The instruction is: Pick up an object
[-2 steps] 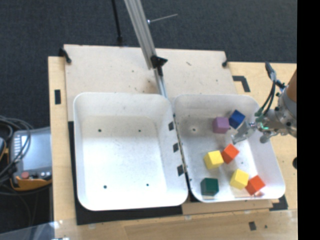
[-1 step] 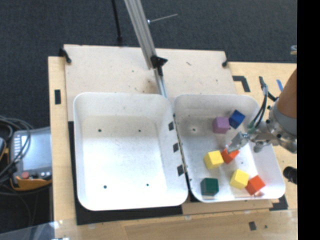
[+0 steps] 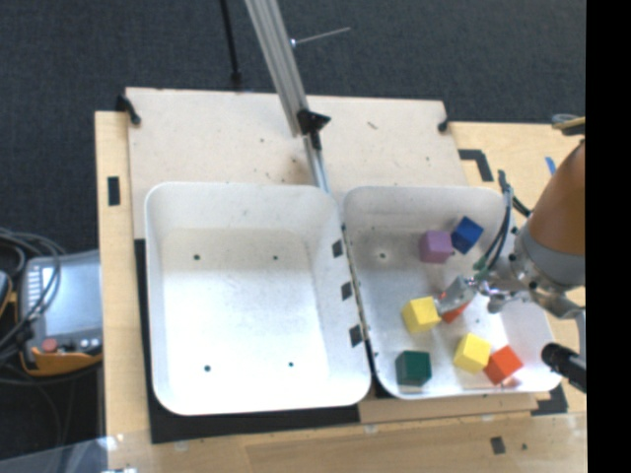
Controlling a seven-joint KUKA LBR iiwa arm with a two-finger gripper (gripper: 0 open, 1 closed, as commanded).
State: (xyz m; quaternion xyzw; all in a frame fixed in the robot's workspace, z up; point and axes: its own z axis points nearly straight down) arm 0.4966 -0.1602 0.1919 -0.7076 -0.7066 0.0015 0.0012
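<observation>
So from the overhead camera you're looking down on the bench (image 3: 286,136) with two shallow white bins side by side. The left bin (image 3: 246,299) has just its bare floor showing a few dark dots. All the stuff is in the right bin (image 3: 394,215).

Blocks in there: a purple block (image 3: 435,245) near the back with a blue block (image 3: 467,235) touching it on its right, sitting a bit tilted. A yellow block (image 3: 421,313) is around the middle. Toward the front edge there's a dark green block (image 3: 413,367), then a second yellow block (image 3: 472,352), and an orange-red block (image 3: 504,364) pressed right up against that one.

The arm (image 3: 560,215) comes in from the right, orange band up top and grey below. Its gripper (image 3: 463,294) is down low inside the right bin, just right of the middle yellow block. There's a small red-orange piece (image 3: 454,311) right at the tip, between that yellow block and the gripper, and it looks like it's touching the metal. Honestly can't tell how the jaws stand, wide or narrow, or if they've actually got anything; it's too small and cluttered there.

A slanted aluminium rail (image 3: 281,62) runs from the top of the view down to the back edge between the bins.
</observation>
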